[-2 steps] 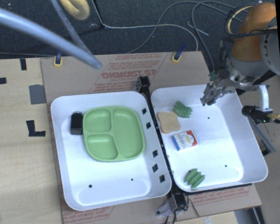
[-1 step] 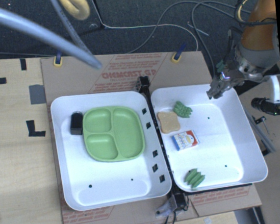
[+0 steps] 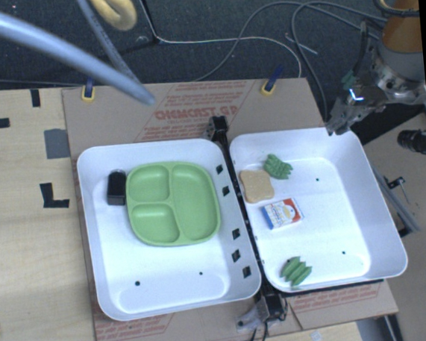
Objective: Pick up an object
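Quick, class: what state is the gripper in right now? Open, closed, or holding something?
Gripper: cannot be told. It hangs past the top right corner of the right bin, with nothing visibly held.

Grey arm (image 3: 400,50) with orange band reaching in at upper right. Gripper (image 3: 341,122) hanging low, tilted down and leftward, tips just above the right bin's (image 3: 382,210) far right corner. Nothing visible between them.
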Controlling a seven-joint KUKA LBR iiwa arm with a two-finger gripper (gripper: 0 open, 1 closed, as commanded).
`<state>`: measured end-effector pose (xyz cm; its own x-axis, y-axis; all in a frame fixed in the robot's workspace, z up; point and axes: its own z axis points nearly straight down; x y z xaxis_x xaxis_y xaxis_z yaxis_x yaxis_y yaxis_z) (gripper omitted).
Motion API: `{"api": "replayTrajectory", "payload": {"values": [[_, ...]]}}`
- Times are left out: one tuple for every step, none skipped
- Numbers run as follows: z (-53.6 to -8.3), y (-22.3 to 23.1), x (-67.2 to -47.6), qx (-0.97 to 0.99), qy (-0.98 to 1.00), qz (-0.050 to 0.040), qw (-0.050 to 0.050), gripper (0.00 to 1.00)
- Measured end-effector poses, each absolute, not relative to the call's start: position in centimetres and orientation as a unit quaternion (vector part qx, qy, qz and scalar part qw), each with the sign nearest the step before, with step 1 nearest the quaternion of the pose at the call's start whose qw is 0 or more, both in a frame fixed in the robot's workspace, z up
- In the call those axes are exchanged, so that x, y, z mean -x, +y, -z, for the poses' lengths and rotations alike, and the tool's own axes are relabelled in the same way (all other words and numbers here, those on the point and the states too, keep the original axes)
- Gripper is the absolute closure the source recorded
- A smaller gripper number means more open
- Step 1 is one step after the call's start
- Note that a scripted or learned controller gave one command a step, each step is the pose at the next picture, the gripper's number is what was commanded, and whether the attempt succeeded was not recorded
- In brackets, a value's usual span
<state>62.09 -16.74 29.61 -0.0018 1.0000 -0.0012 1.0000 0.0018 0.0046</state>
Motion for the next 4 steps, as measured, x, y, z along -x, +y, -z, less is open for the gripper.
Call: {"api": "replayTrajectory", "payload": {"values": [[-28.8,-11.8,-61.9,-0.705,0.709,0.0003,0.000,1.00],[-28.7,-6.9,-62.8,-0.705,0.709,0.0000,0.000,1.00],[-27.6,-0.7,-63.8,-0.705,0.709,0.0003,-0.001,1.00],[-27.1,4.6,-64.5,-0.705,0.709,0.0002,-0.001,1.00]]}}
